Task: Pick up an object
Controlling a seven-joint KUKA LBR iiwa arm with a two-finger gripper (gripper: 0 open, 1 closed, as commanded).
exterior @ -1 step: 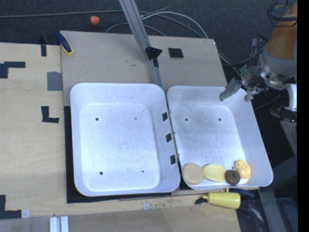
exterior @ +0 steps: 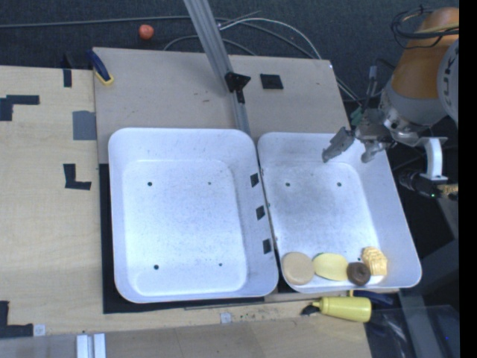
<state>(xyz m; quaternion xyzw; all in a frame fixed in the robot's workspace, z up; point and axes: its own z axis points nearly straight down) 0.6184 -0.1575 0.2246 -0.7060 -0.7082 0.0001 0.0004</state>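
Hovering over the far rim of the right shallow white plastic bin (exterior: 387, 200), the two-finger end effector (exterior: 350, 149) hangs spread wide, empty. Four small toy foods (exterior: 334, 267) crowd its near edge, touching, so a grasp risks wedging between neighbours or striking the wall.

A pale wooden bench (exterior: 45, 222) sits on dark carpet (exterior: 313, 6), where white cables (exterior: 261, 28) trail.

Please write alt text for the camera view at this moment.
The gripper hangs open over the far edge of the right bin, holding nothing. Four small objects cluster at that bin's near edge: a tan disc, a yellow oval piece, a dark round piece and a yellow block.
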